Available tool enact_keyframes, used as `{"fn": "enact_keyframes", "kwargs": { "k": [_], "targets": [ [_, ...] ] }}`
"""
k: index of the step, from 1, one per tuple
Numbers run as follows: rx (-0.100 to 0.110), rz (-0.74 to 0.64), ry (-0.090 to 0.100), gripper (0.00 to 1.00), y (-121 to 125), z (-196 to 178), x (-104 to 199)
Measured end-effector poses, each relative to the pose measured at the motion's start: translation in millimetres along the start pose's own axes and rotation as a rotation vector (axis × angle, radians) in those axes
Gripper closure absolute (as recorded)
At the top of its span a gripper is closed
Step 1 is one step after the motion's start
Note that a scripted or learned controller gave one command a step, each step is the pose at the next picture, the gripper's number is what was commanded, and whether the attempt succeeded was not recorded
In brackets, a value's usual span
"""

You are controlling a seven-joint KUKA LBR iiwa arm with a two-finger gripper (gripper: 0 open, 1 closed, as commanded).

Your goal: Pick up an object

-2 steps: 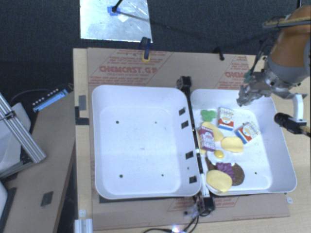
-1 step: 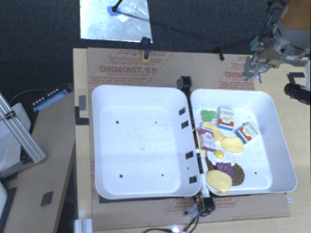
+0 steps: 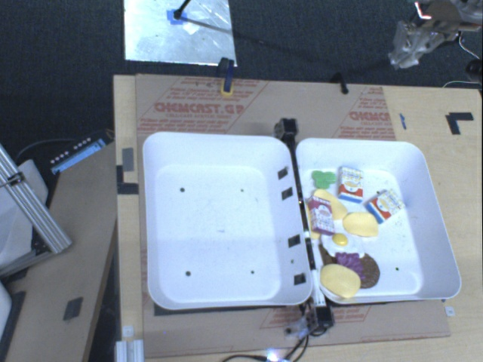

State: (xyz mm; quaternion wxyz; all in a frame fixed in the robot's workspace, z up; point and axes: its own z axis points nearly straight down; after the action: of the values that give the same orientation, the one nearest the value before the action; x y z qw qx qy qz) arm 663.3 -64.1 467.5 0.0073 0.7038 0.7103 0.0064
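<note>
Fingers (image 3: pixel 408 48) on the grey arm hang beyond the worktop's (image 3: pixel 189 104) far right corner, well apart from both bins; blurred, released or clenched cannot be told. Two shallow white plastic bins lie side by side. Right bin (image 3: pixel 435 236) holds the toy food: three yellow pieces (image 3: pixel 361 224), two red-and-blue white cartons (image 3: pixel 350 183), one green piece (image 3: pixel 323 178), one pink packet (image 3: pixel 322 216), one purple grape bunch (image 3: pixel 349 261), one brown disc (image 3: pixel 370 271). Left bin (image 3: pixel 219 225) touches it.
</note>
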Motion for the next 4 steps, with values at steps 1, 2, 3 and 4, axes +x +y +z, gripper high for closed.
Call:
{"fn": "enact_keyframes", "kwargs": {
  "k": [1, 2, 3, 4],
  "targets": [
    [0.01, 0.002, 0.001, 1.0, 7, -51, 23],
    [0.015, 0.003, 0.002, 1.0, 7, -69, 49],
    [0.017, 0.003, 0.002, 1.0, -4, -68, 70],
    [0.017, 0.003, 0.002, 1.0, -12, -68, 95]
  ]
}}
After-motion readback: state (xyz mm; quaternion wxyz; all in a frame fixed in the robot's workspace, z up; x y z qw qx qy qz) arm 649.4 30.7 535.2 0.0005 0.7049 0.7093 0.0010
